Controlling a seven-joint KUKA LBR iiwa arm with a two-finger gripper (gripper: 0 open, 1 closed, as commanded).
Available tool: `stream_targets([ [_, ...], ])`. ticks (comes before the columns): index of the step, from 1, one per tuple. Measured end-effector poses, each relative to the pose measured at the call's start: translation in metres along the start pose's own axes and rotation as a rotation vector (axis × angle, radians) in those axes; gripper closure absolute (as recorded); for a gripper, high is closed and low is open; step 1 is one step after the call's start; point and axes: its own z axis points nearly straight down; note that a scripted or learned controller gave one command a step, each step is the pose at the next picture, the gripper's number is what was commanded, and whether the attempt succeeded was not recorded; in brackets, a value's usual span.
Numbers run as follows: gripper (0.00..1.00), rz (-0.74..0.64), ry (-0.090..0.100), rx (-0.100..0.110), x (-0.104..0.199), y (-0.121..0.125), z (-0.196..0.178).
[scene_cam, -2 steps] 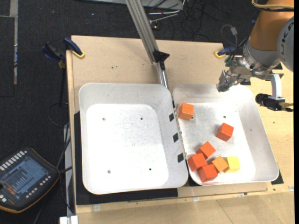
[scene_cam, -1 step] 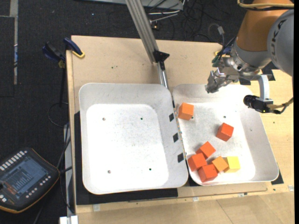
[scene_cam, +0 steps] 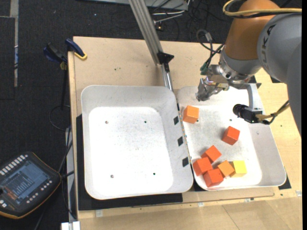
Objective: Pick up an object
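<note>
Camera view
Arm: grey with an orange band (scene_cam: pixel 247 23), entering from the upper right of the frame.
Pincer (scene_cam: pixel 207 91): hangs over the upper part of the right bin; whether it is released or clenched, cannot tell; nothing seen between its tips.
Right bin (scene_cam: pixel 268 152): right of centre, holds all the blocks.
Light orange block (scene_cam: pixel 191 114): just below and left of the pincer, apart from it.
Orange-red block (scene_cam: pixel 230 135): alone, mid-bin.
Block cluster (scene_cam: pixel 213 166): lower part of the bin, several orange blocks close together.
Yellow block (scene_cam: pixel 239 167): right end of the cluster.
Left bin (scene_cam: pixel 91 99): centre-left.
Desk (scene_cam: pixel 120 56): tan board beneath both bins.
Handheld controller (scene_cam: pixel 24 183): lower left corner.
</note>
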Motion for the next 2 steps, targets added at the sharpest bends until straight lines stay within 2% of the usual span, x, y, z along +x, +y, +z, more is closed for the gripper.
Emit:
stream_targets([
  [1,1.00,-0.001,0.000,-0.003,0.050,-0.010,-0.014],
  [2,1.00,0.000,0.000,0.000,0.096,-0.018,-0.011],
])
